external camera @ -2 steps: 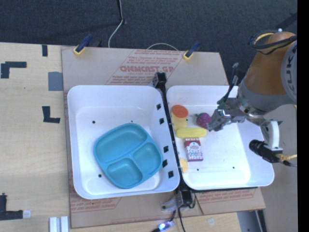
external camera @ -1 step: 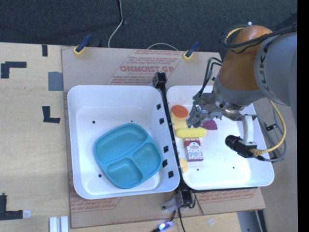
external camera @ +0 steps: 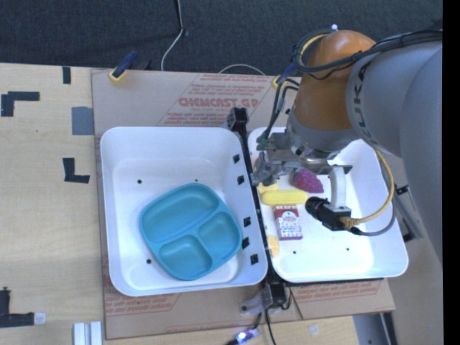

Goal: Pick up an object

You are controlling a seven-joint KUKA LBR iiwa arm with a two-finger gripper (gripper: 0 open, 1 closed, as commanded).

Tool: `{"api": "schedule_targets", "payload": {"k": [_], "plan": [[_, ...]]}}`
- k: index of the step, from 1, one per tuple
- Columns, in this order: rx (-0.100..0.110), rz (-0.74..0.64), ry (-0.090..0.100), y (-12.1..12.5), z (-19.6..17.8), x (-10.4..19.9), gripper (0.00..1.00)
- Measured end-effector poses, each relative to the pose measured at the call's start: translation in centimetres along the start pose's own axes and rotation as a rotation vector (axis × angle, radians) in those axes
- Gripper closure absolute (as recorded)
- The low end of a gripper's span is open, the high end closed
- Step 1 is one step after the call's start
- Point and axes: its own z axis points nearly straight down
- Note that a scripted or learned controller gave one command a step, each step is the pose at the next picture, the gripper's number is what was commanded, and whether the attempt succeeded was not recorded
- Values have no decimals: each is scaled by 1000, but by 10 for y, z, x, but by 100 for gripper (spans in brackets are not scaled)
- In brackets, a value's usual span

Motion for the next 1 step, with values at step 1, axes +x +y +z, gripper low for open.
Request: {"api": "schedule_targets", "payload": {"k": [1], "plan": [[1,2,-2,14,17,48,100]]}}
